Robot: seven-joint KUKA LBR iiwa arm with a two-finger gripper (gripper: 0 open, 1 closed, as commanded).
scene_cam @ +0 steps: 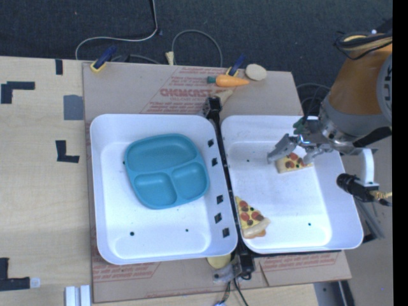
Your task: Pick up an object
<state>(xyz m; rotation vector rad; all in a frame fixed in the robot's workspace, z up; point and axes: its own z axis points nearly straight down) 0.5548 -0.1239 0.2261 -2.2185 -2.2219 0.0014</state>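
From the overhead camera I saw the arm [363, 81] reaching in from the right, its orange band above the wrist, and the gripper [294, 150] was down over the far part of the right bin [331, 234]; its fingers [279, 152] were spread apart, one pointing left toward the bin's middle, and a pizza slice [292, 164] lay just beneath and beside them, close enough that I could not tell whether a finger touched it; it was not between the fingers, so I counted nothing as held; a second pizza slice [250, 218] lay in the same bin, near its left wall and toward the near edge, well apart from the gripper; the left bin [105, 171] held a blue divided plate [167, 171], lying flat, roughly in the middle and slightly toward the far side; the two bins sat side by side on a sheet of cardboard [185, 91], joined along a dark seam with black clips [213, 107]; beyond the bins, on the far strip of cardboard, a toy carrot [229, 80] lay just beside a pale round object [256, 72]; a thin cable [153, 18] ran across the dark floor farther back.
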